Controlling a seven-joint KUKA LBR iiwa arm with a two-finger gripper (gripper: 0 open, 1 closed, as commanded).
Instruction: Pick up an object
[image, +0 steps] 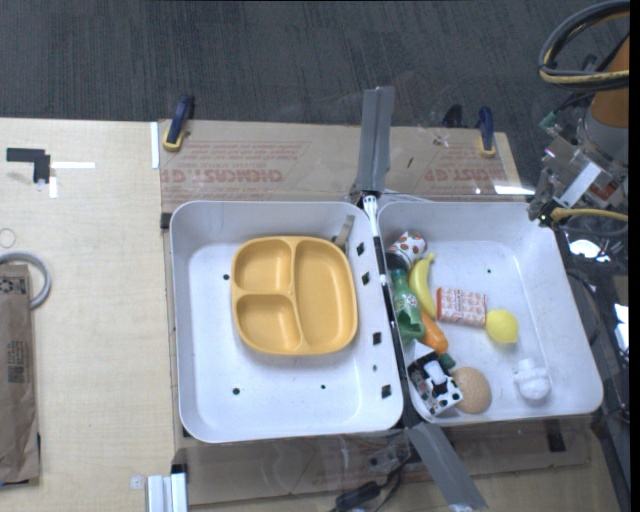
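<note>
Camera view: arm (590, 150) parked at the upper right, outside the right bin (560, 300). Gripper state, cannot tell. Nearest pick looks like the lemon (501, 326), lying down-left of the wrist, just beside the red packet (461, 305); banana (422, 285) farther left.

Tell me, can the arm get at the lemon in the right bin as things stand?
Probably yes. The lemon lies uncovered with bare floor around it, beside the small box, and the arm sits just beyond the right bin.
</note>
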